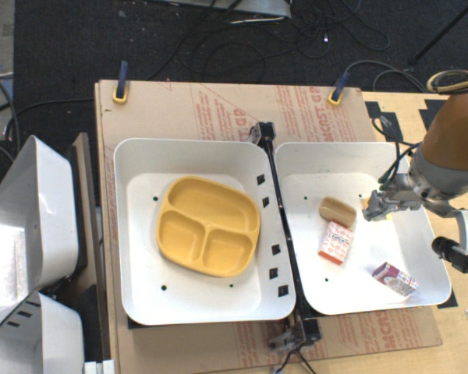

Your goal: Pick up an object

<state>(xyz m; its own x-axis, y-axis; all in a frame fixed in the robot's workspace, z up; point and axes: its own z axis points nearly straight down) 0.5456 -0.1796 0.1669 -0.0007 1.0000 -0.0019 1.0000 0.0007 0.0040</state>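
Objects for picking lie in the right bin [421,291]: a tan oblong block [338,209] near its middle, a red-and-white packet [336,243] touching the block's near side, and a small purple-and-white carton [395,279] well apart toward the near right corner. The gripper [372,209] hangs over this bin just right of the tan block, at the end of the grey arm [441,174] with its orange band; I cannot tell how its end stands, and nothing is visibly caught in it.

The left bin [132,232] holds a yellow divided plate [208,226], three compartments, lying flat near the centre. A black strip [281,232] runs between the two bins. Both rest on a cardboard sheet [218,104] printed in red, pinned at the far edge by two blue-and-yellow clamps [122,84]. Beyond it the floor [62,29] is dark and strewn with cables [327,22]. At the left edge stand white tubs [27,224].
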